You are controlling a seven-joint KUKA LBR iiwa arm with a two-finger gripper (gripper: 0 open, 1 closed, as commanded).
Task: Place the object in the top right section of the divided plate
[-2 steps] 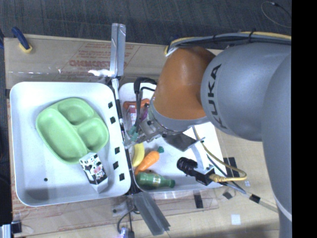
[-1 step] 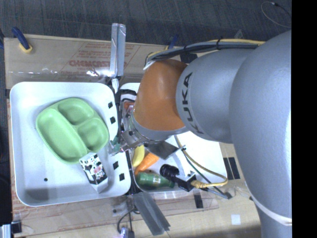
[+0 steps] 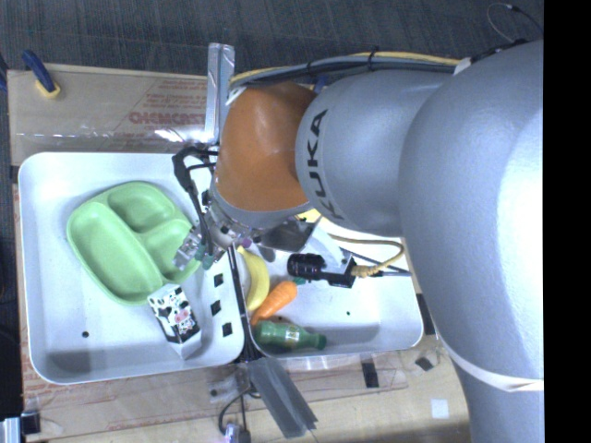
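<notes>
A light green divided plate (image 3: 125,238) lies in the left bin (image 3: 46,275), with three sections showing. My gripper (image 3: 197,247) hangs low at the plate's right rim, next to the divider between the bins. The orange wrist band (image 3: 263,146) and the grey arm (image 3: 425,155) cover most of the right bin. I see no object clearly at the gripper's tip. A small black-and-white patterned carton (image 3: 175,314) stands just below the plate, a little below and left of the gripper.
In the right bin (image 3: 397,326) lie a yellow banana (image 3: 257,280), an orange carrot (image 3: 275,301) and a green bottle (image 3: 288,337), close to the divider. A black cable plug (image 3: 309,267) hangs from the arm above them. Cardboard (image 3: 111,100) lies behind the bins.
</notes>
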